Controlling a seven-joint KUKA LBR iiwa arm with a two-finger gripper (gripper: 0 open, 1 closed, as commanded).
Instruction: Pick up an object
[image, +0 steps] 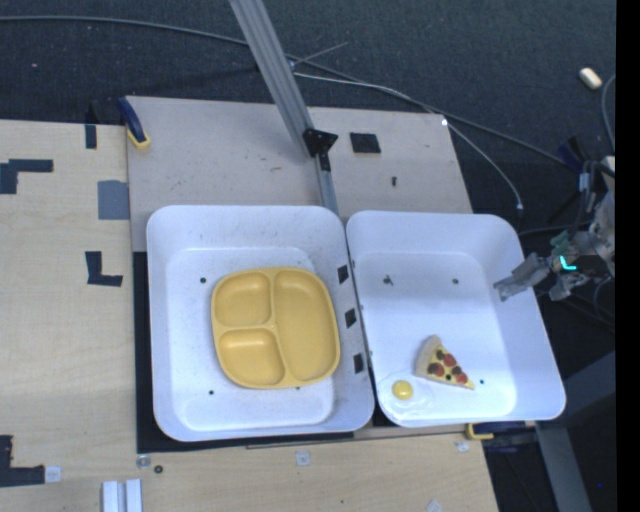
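Looking down from my camera, nearest to me along the bottom edge is the wooden bench top (60, 400), with a few dark tape marks on its left side.

Just above that sit the two white bins, side by side and touching along their inner rims. In the right bin (500, 235), close to its near edge, I see a small fried egg toy (404, 391) with a yellow yolk, tucked into the front left corner. Just beside it, to the right and slightly farther back, lies a pizza slice toy (442, 362), flat on the bin floor, its tip pointing toward the bin's front right corner. The two are near each other but apart.

In the left bin (165, 300) rests a yellow divided plate (275, 326) with three compartments, lying flat in the middle of the floor.

Farther up on the right, the gripper (512, 283) hangs over the right bin's right rim, well apart from the pizza slice and the egg. It is small and partly blurred from here; I cannot tell whether the claw is open or closed, and I see nothing between it.

Beyond the bins, a grey metal pole (280, 75) slants from the top of the view down to the bench, with a black clamp at its foot. Thin cables (470, 130) trail over the dark floor behind.
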